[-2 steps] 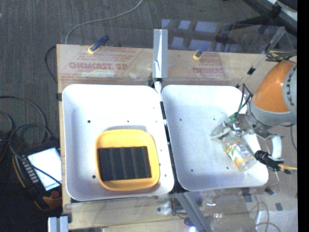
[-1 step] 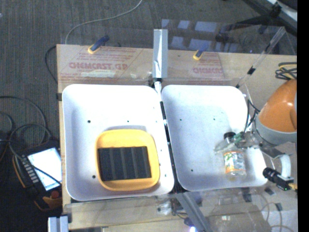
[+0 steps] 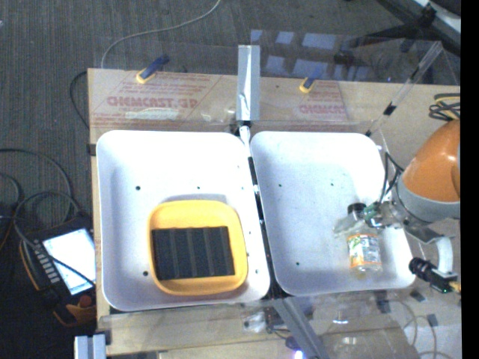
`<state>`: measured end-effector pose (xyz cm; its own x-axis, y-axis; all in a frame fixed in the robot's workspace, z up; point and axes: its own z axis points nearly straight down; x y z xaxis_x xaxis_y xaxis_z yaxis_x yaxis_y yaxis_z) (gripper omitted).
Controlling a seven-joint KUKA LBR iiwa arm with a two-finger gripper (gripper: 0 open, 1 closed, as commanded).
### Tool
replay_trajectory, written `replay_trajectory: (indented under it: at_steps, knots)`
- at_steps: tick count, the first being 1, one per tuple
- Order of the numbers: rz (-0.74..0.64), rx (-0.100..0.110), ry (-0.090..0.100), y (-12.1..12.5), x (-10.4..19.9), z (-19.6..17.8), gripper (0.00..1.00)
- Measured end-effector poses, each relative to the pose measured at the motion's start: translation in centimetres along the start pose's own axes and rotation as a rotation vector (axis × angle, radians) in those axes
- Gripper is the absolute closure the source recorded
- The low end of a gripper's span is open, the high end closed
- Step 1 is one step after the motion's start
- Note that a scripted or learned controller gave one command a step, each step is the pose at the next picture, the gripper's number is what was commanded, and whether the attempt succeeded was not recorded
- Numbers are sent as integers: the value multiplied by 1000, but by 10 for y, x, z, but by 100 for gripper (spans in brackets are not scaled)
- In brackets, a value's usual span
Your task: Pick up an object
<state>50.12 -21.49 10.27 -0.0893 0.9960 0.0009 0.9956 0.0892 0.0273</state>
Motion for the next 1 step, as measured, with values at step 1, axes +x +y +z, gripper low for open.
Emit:
replay_trajectory:
  at_steps: [1]
  knots:
    - [-18, 30, 0, 19, 56, -84, 100]
